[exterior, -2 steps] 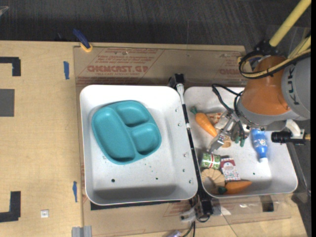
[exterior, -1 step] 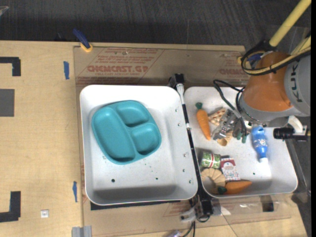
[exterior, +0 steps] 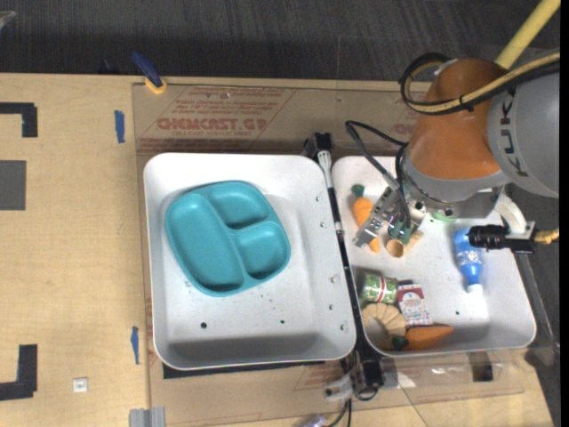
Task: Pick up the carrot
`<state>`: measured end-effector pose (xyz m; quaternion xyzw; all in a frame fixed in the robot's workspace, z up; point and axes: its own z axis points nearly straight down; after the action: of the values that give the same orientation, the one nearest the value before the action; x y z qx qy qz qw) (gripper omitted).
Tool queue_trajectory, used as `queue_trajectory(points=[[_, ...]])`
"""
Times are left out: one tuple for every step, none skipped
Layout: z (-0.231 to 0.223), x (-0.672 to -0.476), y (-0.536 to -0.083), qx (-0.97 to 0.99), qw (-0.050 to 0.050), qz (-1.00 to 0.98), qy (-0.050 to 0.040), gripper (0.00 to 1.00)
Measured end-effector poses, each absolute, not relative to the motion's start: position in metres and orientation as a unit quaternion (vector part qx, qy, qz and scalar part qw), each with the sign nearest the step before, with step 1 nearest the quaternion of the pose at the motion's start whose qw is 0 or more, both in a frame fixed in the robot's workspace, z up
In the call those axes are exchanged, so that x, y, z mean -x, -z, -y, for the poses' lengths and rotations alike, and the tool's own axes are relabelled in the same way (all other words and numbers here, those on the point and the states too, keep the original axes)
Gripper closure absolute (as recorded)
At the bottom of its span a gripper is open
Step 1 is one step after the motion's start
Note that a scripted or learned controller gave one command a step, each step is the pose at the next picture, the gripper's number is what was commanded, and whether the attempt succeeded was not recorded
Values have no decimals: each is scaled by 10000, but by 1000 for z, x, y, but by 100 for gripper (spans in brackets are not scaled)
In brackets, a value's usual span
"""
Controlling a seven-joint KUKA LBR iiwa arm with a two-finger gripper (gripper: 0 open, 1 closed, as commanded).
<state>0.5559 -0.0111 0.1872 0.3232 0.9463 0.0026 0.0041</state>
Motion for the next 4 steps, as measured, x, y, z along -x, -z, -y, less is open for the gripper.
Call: queue_trajectory(points=[[10,-617,-262,-3831,54,-9237,-17,100],[10,-616,-260,-3830,28,-9237,-6,0],[-4,-562,-184,-5083,-13,-8612,7,0],[-4,-562,-185,-5082,-2,-8612,3,0]])
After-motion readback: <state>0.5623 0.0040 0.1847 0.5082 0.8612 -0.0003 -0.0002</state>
